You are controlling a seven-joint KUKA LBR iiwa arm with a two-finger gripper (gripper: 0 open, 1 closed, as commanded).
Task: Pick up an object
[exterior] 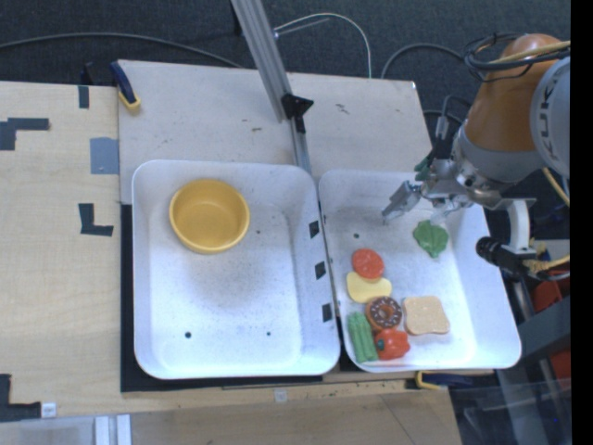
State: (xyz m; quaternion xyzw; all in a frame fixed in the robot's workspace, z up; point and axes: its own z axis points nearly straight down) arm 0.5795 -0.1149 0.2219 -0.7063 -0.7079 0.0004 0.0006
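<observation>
We see the pincer (419, 202) low in the right bin (482, 336), upper part; fingers (398, 202) look spread, nothing between them. Green leafy piece (431, 237) lies just beside, not touching as far as we can tell. Nearer front: red tomato (368, 263), yellow piece (367, 287), donut (384, 312), toast (426, 315), green pod (360, 336). Left bin (232, 332) w/ yellow bowl (209, 214). No legible writing on anything.

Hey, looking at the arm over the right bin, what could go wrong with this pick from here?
The gripper hangs beside the green leafy piece, not over it, so closing now would likely miss. That piece lies near the right bin wall, which the fingers might strike. The other foods, like the donut, are packed together, so a grab there may disturb neighbours.
</observation>
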